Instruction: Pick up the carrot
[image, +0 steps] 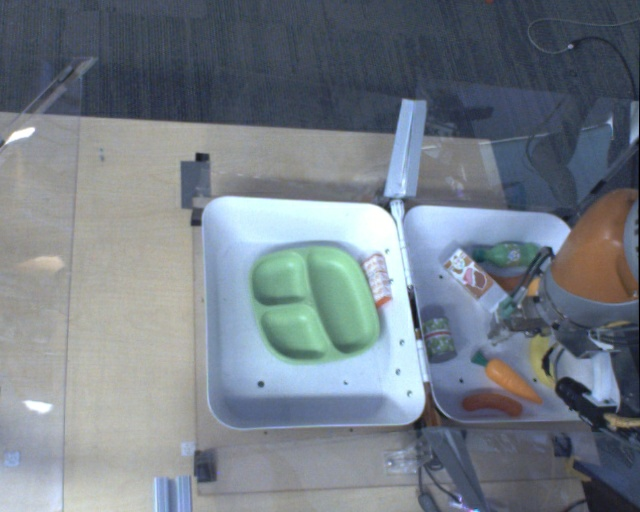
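Observation:
The carrot (512, 378) is orange with a small green top at its left end. It lies on the floor of the right bin (450, 225), near the front. My gripper (506, 322) hangs over the same bin, a little behind the carrot and not touching it. The orange-banded wrist (598, 262) comes in from the right. Nothing shows in the gripper.
In the right bin lie a red sausage (492, 404), a yellow banana (541, 358) half under the arm, a dark can (437, 338), a small carton (470, 272) and a green bottle (510, 254). The left bin (225, 300) holds a green divided plate (315, 302) and a small tube (376, 278).

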